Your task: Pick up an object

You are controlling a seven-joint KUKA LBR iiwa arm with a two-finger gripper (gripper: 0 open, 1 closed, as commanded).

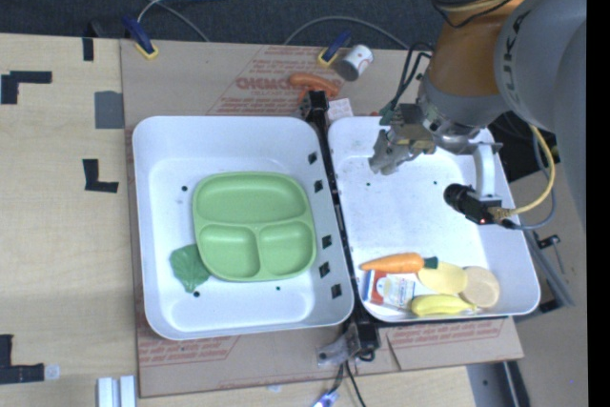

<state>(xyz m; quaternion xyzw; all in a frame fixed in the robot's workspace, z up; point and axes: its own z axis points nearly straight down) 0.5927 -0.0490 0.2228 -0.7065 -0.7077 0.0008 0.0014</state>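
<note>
We see the claw hovering over the bare upper part of the right bin, nothing in it, its opening not readable. The toy carrot, banana and other pieces crowd the bin's near corner, well apart from it. We judge a descent here risks closing on nothing, and a grab into that pile could slip or wedge against the wall.

green leaf partly under plate

Even, bright overhead light; soft shadows; white bins perhaps slightly overexposed.
</note>
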